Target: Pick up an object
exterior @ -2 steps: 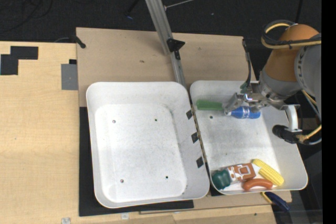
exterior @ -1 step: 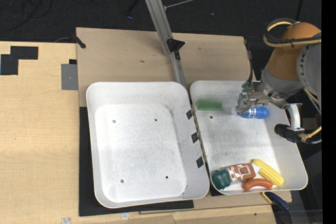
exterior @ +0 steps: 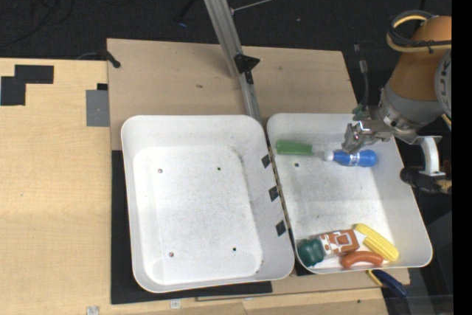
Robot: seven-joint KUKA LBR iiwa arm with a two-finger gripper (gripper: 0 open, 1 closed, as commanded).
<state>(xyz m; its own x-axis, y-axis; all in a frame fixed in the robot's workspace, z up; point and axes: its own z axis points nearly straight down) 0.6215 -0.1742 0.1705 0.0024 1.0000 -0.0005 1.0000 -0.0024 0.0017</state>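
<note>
Where jaws (exterior: 357,138) hover, grip unclear, blue bottle (exterior: 354,158) lies crosswise, white cap pointing left, right bin (exterior: 413,221)

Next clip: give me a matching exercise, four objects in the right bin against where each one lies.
Objects:
1. green block
2. blue object
3. yellow corn
4. dark green item

Places:
A. near edge, by the divider between the bins
B. far part, beside the divider
C. near right corner
D. far part, under the gripper

Pairs: 1-B, 2-D, 3-C, 4-A
</note>
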